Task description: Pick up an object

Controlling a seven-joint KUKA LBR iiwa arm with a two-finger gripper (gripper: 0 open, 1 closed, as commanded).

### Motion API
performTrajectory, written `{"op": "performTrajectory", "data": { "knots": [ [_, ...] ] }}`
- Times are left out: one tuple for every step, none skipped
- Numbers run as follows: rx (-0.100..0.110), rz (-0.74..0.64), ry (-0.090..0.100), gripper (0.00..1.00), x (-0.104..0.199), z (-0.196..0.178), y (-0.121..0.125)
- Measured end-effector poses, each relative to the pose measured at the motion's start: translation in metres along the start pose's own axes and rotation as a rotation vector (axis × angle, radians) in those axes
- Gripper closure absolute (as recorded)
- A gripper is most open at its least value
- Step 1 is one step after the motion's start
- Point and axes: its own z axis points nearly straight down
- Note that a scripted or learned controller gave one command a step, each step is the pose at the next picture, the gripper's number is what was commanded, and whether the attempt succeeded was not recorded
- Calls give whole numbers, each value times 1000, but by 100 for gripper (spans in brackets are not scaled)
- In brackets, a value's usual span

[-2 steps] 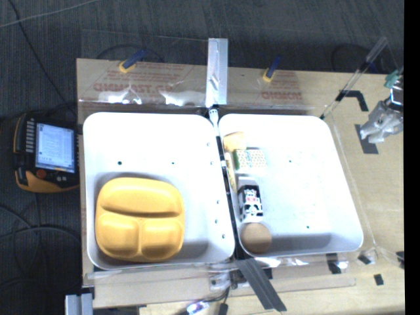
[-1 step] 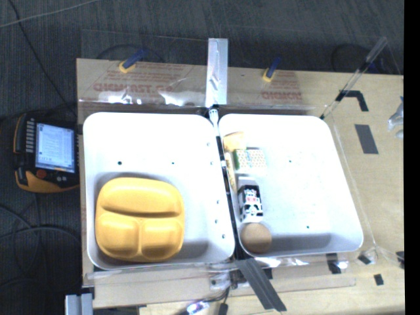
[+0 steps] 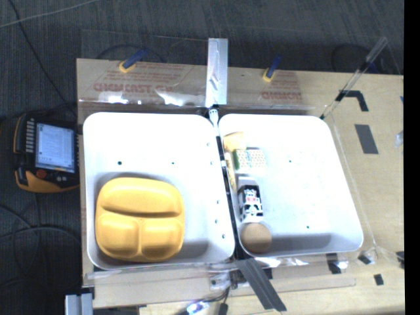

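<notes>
Impossible to tell whether the pincer is released or clenched. In the right bin (image 3: 308,176), lined up along its left wall: a tan block (image 3: 233,140), a dotted packet (image 3: 252,157), a black-and-white carton (image 3: 251,202) and a brown ball (image 3: 256,236); in the left bin (image 3: 131,126), a big yellow moulded lump (image 3: 139,218) at the near side. Beneath both, a pale wooden bench (image 3: 380,195) on dark carpet (image 3: 262,12), with a screen-faced handset (image 3: 46,153) lying on the floor at the left.
</notes>
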Motion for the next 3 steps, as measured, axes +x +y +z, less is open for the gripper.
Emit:
{"op": "performTrajectory", "data": {
  "knots": [
    [1, -94, 1, 100, 58, 62, -102],
    [-1, -297, 2, 100, 105, 41, -184],
    [0, -619, 2, 100, 74, 86, -129]
  ]
}}
